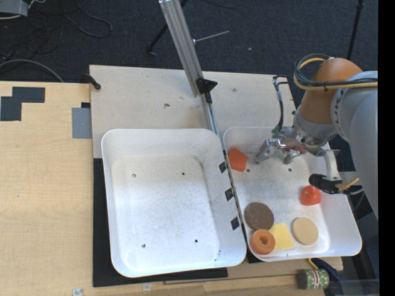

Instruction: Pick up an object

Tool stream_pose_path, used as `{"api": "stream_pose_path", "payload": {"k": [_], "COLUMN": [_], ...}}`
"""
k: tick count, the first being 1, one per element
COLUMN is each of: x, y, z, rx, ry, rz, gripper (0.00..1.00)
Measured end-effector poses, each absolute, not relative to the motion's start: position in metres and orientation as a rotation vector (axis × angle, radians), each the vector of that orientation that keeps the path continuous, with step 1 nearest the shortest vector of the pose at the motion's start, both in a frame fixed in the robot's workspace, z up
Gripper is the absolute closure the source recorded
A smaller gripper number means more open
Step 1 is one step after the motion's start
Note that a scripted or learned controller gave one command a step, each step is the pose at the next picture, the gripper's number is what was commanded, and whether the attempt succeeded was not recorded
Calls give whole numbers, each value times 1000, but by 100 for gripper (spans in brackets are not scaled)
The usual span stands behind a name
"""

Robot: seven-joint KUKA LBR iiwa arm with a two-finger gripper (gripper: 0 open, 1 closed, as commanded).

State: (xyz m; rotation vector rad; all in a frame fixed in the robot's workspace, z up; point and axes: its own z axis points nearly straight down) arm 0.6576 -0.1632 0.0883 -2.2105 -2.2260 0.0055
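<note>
Gripper (276, 153): fingers spread, holding nothing, over the right bin's (345, 242) far end.
Orange block (237, 160): just left of it, against the bin's left wall.
Bin middle: bare floor.

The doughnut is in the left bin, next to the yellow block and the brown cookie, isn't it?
Not quite. The camera view shows the orange doughnut in the right bin, not the left one. The rest is right: it lies next to the yellow block and the brown cookie.
</note>
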Motion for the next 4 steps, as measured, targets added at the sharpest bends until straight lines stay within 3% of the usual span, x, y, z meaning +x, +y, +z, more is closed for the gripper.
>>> {"api": "stream_pose_path", "payload": {"k": [1,3,4], "x": [659,666,666], "y": [-163,-160,-161], "z": [101,208,217], "rx": [-2210,-2219,-2215], "ry": [-2232,-2229,-2229], "rz": [3,-3,0], "gripper": [100,100,100]}}
